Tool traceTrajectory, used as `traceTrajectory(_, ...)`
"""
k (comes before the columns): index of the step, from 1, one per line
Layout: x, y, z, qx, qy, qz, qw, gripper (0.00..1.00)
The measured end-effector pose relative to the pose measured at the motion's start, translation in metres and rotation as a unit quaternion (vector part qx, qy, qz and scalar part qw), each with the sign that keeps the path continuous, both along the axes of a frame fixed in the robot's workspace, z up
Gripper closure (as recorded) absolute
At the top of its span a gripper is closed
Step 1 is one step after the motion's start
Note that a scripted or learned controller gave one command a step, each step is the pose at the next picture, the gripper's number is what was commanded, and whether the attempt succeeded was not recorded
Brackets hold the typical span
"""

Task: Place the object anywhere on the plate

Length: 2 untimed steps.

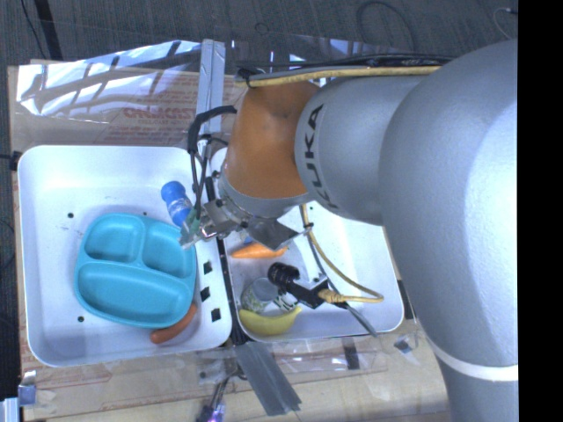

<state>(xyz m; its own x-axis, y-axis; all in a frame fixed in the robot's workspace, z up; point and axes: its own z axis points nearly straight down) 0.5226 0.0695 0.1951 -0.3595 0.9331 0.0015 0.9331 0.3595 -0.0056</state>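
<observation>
bottle (175, 201) lies just beside blue plate (134, 269) in left bin (44, 236).

The big grey arm (422, 148) has black letters on its side, just past the orange band (268, 143). They run sideways along the curve. The letters "UKA" can be read, and the first letter is partly hidden, so it looks like the name KUKA.

Behind the bins, a shiny clear sheet (114, 86) lies on the desk. Faint red printing runs across it in a few lines. The letters are too blurred and washed out by glare to read.
</observation>
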Motion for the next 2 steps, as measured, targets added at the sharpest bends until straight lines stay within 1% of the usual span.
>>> traceTrajectory(1,0.000,0.000,0.000,-0.0001,0.000,0.000,1.0000,0.00)
traceTrajectory(2,-0.028,0.058,-0.094,-0.0005,0.001,-0.014,0.9999,0.00)
